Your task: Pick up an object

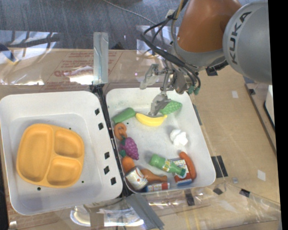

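Overhead, the grey arm's claw [159,105] hangs low over the far end of the right bin [199,133], its metal fingers reaching down to the spot where a yellow banana [150,119] meets a green textured piece [171,107]. Whether the fingers are spread or closed cannot be told from this angle, and nothing is plainly seen clamped between them. Just left of the banana lies a green block [124,115]. Nearer the camera sit purple grapes [130,147], a white crumpled item [179,137], a green bottle [166,164] and a red sausage-like toy [188,164]. A yellow divided tray [50,155] rests in the left bin [17,107] on the tabletop [232,126].
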`<move>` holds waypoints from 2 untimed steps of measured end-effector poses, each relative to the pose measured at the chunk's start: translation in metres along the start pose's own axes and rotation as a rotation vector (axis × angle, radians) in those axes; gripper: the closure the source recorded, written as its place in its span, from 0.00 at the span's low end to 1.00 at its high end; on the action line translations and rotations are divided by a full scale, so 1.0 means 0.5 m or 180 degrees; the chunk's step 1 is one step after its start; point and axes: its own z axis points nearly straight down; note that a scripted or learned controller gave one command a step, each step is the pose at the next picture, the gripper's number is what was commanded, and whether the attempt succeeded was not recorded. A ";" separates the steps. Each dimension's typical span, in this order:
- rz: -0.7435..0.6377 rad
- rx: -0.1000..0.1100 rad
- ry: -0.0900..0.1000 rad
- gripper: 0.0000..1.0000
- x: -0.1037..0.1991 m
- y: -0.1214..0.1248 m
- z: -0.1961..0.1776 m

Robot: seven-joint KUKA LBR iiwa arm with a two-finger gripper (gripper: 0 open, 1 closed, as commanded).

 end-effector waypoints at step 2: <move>0.0367 -0.0008 0.0001 0.00 -0.028 -0.186 0.176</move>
